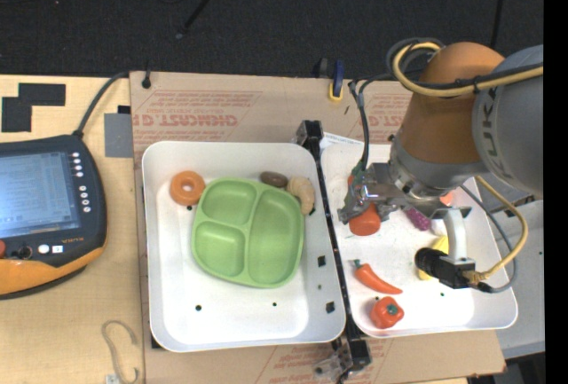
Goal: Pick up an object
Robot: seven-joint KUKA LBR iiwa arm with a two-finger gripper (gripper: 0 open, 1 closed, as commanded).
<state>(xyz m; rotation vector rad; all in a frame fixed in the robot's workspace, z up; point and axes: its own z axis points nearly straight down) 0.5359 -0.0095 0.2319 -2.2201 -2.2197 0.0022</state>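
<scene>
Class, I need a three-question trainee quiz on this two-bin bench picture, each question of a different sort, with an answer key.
1. True or false: the green divided plate lies in the left bin.
2. Multiple choice: what lies by the plate's upper left edge? A) an orange ring B) a blue cup C) a silver spoon
3. Fill in: the gripper is low over the ____ bin, by a red-orange object.

Key
1. True.
2. A, the orange ring.
3. Right; that is the right bin, which also holds an orange carrot-like piece and a red tomato-like piece.
</scene>
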